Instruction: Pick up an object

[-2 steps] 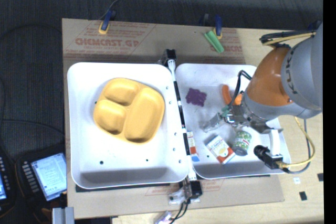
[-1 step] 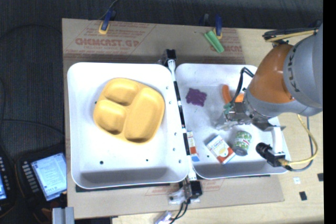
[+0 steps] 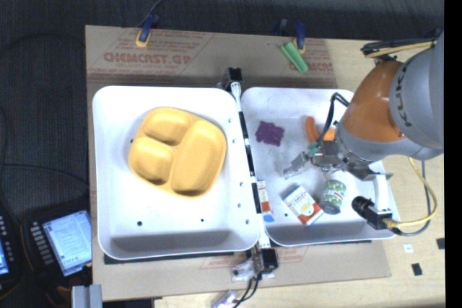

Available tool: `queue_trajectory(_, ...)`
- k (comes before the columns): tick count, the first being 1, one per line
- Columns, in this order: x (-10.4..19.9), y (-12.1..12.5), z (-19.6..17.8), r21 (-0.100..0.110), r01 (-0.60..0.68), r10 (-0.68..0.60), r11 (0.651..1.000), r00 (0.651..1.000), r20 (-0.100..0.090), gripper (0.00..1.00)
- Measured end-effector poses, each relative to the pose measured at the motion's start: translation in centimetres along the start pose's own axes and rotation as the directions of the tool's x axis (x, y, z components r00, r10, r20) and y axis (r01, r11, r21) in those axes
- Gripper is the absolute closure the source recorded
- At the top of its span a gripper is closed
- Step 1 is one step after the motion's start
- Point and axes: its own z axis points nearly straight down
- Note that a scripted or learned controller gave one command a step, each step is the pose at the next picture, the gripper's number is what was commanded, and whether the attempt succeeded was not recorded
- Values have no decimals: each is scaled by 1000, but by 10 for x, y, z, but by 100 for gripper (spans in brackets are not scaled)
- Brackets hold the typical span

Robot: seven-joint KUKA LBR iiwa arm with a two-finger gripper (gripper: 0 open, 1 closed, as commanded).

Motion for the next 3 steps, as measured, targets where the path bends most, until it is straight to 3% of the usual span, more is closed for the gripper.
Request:
queue_trajectory(1, 29, -45, 10, -7, -1, 1, 1000, 1000, 5, 0)
queue_trajectory(2, 29, -44, 0, -6, -1, 1, 1000, 1000, 3, 100)
queue_trajectory(3, 93, -28, -86, 9, 3, -3, 1000, 1000, -3, 100)
